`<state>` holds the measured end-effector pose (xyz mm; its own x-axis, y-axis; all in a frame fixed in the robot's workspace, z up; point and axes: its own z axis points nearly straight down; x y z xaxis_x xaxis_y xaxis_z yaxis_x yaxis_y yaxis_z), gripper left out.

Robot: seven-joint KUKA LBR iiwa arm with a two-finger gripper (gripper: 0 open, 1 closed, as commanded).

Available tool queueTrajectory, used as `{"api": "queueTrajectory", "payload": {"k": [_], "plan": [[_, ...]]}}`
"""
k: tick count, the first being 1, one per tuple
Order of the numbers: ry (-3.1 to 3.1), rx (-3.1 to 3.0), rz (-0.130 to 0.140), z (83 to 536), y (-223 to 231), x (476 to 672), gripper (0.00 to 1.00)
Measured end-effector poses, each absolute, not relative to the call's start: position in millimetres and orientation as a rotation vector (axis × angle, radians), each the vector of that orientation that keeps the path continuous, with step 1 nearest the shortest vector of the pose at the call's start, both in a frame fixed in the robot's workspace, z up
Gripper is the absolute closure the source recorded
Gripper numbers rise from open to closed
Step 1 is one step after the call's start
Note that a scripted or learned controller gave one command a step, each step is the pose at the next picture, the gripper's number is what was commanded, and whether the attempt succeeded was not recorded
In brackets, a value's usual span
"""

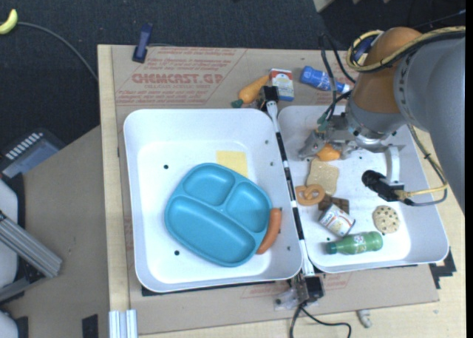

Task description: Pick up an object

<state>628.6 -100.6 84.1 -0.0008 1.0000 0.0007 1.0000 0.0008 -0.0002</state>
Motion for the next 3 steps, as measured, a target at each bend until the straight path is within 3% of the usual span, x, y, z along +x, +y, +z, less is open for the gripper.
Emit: {"api": "queueTrajectory", "payload": {"k": [1,2,3], "plan": [[-2.223,-2.221,-0.001,85,-101,628.8,0.0],[-2.224,-2.222,-0.001,85,-99,666.9,0.0],[-2.226,-2.223,-0.004,96,-99,667.6,1.0]]}}
